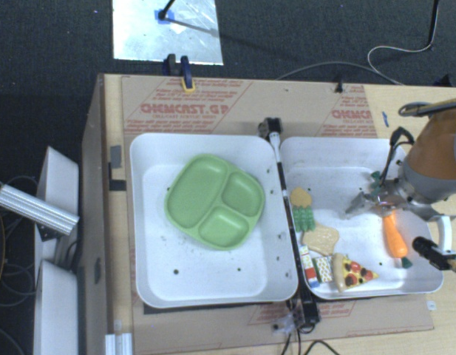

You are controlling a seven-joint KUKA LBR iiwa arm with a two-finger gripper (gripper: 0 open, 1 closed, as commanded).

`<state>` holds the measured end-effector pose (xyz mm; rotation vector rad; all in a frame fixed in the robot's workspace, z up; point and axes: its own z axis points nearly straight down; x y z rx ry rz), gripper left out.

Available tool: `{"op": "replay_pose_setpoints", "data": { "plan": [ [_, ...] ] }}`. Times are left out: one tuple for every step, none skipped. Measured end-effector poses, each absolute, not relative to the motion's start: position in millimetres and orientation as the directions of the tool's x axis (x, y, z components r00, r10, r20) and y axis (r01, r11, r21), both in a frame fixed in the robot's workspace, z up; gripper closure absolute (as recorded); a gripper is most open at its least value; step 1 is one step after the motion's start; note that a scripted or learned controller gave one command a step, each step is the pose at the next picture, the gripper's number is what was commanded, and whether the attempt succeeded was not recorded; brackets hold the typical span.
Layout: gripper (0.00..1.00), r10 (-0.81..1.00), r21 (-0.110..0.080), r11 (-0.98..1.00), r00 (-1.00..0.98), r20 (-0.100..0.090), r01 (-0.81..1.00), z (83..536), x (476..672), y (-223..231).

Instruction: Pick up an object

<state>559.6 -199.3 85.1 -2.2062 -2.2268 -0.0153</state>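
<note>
Currently, gripper [368, 200] hovers low in right bin [346, 154].
You cannot tell its opening; carrot [395, 235] lies just beside it, unheld.

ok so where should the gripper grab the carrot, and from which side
Likely mid-body on the carrot, coming straight down with the fingers across its width. It lies flat, running up-down in the view, with bare bin floor to its left.

Even, bright overhead light; soft, slightly blurred
</note>
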Motion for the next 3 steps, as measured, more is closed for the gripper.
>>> {"op": "replay_pose_setpoints", "data": {
  "plan": [
    [0.00, 1.000, -0.003, 0.007, -0.007, 0.012, 1.000, 85, 492.5, -201],
    [1.00, 1.000, 0.004, 0.004, -0.004, 0.003, 1.000, 95, 493.5, -204],
    [1.00, 1.000, 0.006, 0.004, -0.004, 0.002, 1.000, 106, 494.4, -204]
  ]
}}
